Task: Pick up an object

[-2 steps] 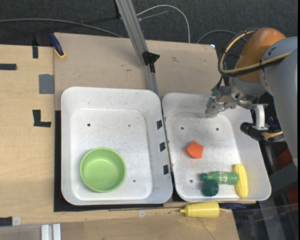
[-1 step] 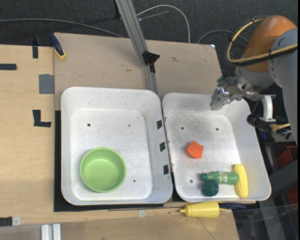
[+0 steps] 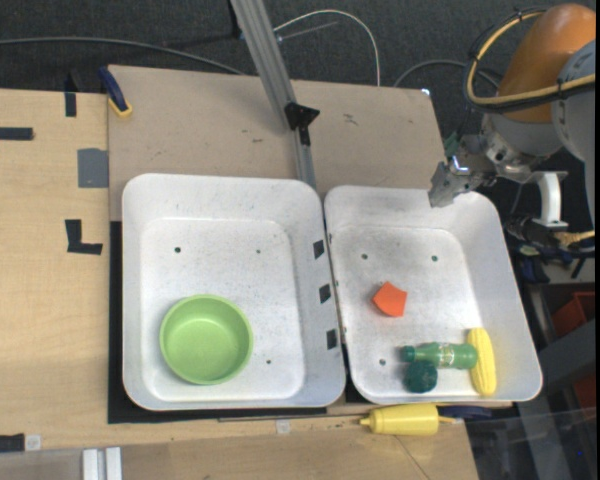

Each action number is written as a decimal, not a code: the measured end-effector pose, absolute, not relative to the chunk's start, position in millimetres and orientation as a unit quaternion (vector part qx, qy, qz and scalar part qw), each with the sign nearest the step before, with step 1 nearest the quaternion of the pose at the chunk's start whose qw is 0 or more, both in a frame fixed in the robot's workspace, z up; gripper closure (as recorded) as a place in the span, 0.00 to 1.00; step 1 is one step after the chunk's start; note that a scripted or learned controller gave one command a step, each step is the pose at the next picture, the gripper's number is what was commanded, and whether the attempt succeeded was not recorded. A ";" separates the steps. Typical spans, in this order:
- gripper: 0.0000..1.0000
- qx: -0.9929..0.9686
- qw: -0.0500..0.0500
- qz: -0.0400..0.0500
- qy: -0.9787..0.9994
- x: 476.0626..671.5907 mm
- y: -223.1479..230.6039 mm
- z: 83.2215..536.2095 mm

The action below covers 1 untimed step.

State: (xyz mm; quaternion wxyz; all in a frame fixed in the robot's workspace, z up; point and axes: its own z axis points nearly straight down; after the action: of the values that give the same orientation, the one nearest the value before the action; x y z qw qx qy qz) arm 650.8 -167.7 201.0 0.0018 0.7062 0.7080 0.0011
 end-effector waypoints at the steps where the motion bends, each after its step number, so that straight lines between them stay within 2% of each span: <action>1: 1.00 0.707 0.002 0.001 0.708 644.3 -168.8 247.4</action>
State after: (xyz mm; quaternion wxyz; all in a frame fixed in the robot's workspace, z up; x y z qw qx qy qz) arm 644.3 -168.8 247.4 0.0020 0.7066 0.7076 0.0009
